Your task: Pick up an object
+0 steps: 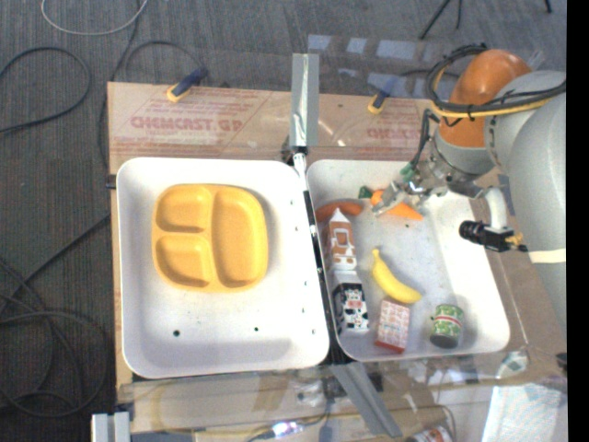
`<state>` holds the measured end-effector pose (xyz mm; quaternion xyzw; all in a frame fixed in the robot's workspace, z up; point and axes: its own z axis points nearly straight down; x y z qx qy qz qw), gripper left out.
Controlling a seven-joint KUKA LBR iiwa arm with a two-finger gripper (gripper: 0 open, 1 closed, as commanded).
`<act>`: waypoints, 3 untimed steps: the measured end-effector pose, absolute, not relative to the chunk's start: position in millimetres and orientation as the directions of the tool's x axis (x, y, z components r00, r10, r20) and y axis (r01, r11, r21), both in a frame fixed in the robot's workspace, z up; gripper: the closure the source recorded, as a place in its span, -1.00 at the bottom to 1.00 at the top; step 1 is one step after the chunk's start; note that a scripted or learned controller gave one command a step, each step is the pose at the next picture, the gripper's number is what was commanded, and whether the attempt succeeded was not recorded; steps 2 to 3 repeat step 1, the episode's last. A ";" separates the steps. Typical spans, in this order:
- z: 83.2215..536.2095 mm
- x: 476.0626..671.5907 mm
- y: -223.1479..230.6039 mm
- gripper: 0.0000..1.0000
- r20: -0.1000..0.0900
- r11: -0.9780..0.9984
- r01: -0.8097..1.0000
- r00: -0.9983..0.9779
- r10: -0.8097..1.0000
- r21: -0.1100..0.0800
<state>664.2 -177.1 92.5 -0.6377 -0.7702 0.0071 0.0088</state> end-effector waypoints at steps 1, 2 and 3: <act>243.5 662.6 -125.1 1.00 0.000 0.137 0.991 -0.137 0.991 -0.004; 243.5 662.6 -125.1 1.00 0.000 0.137 0.991 -0.137 0.991 -0.004; 243.5 662.6 -125.1 1.00 0.000 0.137 0.991 -0.137 0.991 -0.004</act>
